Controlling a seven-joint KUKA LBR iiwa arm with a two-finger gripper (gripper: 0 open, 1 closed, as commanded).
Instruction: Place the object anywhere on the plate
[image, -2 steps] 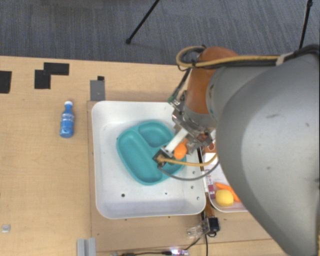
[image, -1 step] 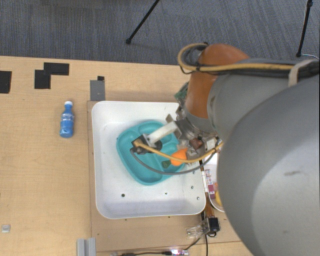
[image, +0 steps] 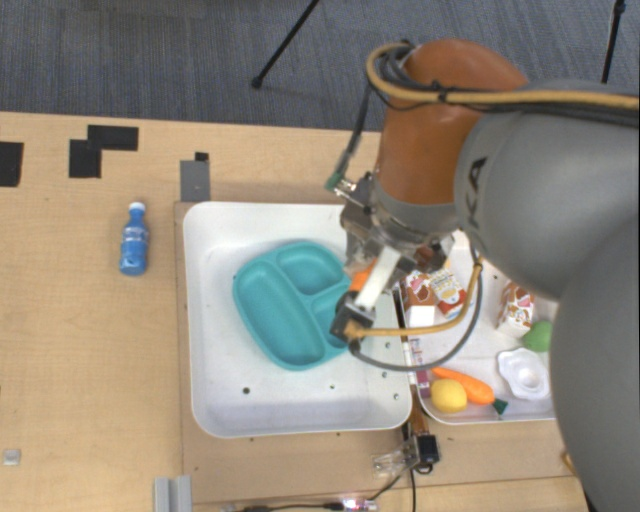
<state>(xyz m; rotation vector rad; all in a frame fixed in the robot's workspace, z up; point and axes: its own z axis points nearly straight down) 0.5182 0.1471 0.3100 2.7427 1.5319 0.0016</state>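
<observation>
Gripper (image: 383, 252) is hovering at plate's (image: 285, 300) right edge, grip untellable; carrot (image: 470, 383) and lemon (image: 449, 397) are lying in neighbouring bin (image: 462, 417).

A teal divided plate (image: 290, 305) lies in the left white bin (image: 215, 400). The robot's hand (image: 375, 250) hangs over the plate's right edge. Right of the plate lie a carrot (image: 475, 385) and a lemon (image: 450, 397); far left, a blue bottle (image: 133, 240) on the surface (image: 80, 350).

You're seeing the arm (image: 520, 180) covering most of the right bin (image: 492, 347) and hiding the teal plate's (image: 285, 300) right edge from you.
</observation>
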